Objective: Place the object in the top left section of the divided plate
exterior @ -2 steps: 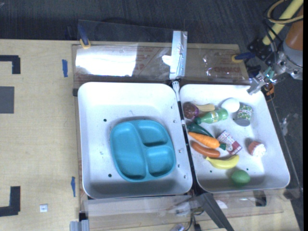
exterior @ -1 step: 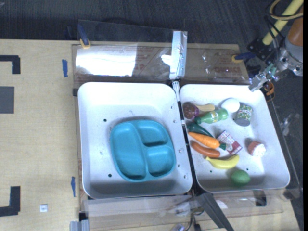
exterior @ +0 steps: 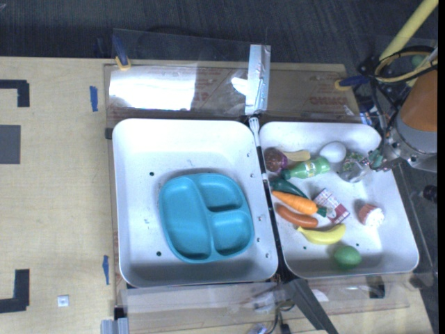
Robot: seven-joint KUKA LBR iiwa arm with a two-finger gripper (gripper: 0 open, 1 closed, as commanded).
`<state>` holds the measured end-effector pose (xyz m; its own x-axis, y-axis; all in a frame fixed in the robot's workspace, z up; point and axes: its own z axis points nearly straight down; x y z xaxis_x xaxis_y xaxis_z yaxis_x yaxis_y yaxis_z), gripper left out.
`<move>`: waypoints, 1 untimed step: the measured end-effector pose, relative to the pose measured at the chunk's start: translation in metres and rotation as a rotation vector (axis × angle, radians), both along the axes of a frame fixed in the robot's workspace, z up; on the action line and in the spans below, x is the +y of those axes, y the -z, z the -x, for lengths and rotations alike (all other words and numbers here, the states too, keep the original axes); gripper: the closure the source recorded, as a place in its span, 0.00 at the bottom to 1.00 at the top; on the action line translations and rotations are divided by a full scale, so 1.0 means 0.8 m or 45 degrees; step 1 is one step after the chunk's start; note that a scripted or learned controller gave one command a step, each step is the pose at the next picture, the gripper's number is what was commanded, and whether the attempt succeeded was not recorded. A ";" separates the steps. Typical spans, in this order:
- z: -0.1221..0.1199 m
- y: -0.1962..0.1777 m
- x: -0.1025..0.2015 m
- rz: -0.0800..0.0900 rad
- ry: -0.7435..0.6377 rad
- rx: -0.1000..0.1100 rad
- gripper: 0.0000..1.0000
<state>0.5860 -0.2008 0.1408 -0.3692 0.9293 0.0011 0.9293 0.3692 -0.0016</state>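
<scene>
Two white bins sit on the bench: the left bin [exterior: 132, 207], far from the gripper [exterior: 361, 164], holds one blue divided plate [exterior: 206, 216]. The right bin [exterior: 403, 245], under the gripper, holds roughly ten toy foods, among them one carrot [exterior: 295, 202], one banana [exterior: 322, 235], one lime [exterior: 347, 256] and one white egg [exterior: 333, 151].
</scene>
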 end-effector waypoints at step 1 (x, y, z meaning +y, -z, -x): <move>-0.053 0.061 0.070 -0.001 0.099 -0.003 1.00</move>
<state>0.6283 -0.1449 0.0917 -0.2962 0.9551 0.0010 0.9551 0.2962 0.0011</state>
